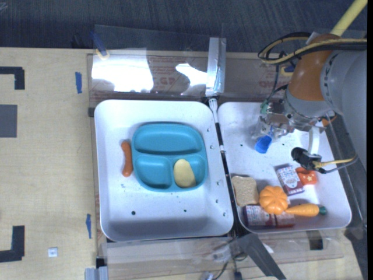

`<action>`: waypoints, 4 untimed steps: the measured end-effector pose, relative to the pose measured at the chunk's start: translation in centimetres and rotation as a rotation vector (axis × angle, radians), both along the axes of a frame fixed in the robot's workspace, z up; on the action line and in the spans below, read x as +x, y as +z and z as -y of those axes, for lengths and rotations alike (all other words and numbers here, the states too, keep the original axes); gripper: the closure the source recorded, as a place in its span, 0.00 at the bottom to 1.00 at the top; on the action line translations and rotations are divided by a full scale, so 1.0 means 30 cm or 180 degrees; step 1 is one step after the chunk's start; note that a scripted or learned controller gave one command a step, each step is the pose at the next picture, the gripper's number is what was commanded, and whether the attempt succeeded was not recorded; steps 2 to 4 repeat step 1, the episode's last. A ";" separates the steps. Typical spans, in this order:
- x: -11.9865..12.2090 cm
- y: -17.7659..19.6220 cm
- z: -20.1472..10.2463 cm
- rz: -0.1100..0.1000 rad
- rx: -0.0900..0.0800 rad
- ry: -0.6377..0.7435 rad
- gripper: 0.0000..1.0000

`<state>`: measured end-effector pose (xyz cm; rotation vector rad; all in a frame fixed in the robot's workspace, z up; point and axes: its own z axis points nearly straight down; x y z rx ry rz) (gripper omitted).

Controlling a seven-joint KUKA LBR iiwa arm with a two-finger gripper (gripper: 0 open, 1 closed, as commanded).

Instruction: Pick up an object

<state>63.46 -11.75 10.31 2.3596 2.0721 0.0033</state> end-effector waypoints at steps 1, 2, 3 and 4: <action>0.006 0.386 -0.258 0.0030 0.0006 0.0040 1.00; 0.006 0.386 -0.258 0.0030 0.0006 0.0040 1.00; 0.006 0.386 -0.258 0.0030 0.0006 0.0040 1.00; 0.006 0.386 -0.258 0.0030 0.0006 0.0040 1.00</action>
